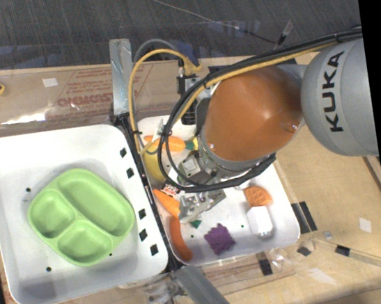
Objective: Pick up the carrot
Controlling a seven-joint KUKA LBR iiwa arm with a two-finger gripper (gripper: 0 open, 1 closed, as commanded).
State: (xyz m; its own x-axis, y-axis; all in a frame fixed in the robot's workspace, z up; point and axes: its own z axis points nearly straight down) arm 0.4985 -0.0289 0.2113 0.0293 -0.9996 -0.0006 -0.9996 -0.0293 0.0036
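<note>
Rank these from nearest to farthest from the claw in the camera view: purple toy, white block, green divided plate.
Measured from the claw:
1. Purple toy, just below it in the right bin.
2. White block, further right in the same bin.
3. Green divided plate, across in the left bin.

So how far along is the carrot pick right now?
Nothing looks finished yet. The pincer is down inside the right bin, close beside the carrot, which lies near that bin's left wall. I can't tell whether anything is gripped. The grasp and the lift are both left. The green divided plate sits in the left bin.
</note>
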